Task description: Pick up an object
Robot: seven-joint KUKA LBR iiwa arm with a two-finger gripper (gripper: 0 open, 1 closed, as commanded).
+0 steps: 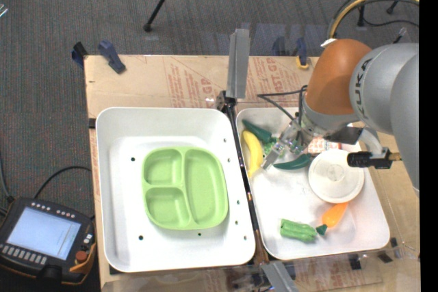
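Gripper (pixel 279 150) hangs low beside the banana (pixel 252 151), near the right bin (pixel 373 219)'s far-left corner. Its grasp cannot be told.

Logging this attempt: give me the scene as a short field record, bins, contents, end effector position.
left bin: holds a green divided plate
right bin: holds a banana, white bowl, green toy, orange carrot, dark green item
end effector: low in the right bin's upper left, beside the banana, over the dark green item
grasp: cannot tell from this view

Banana (pixel 252 151) lies in right bin (pixel 373 229).
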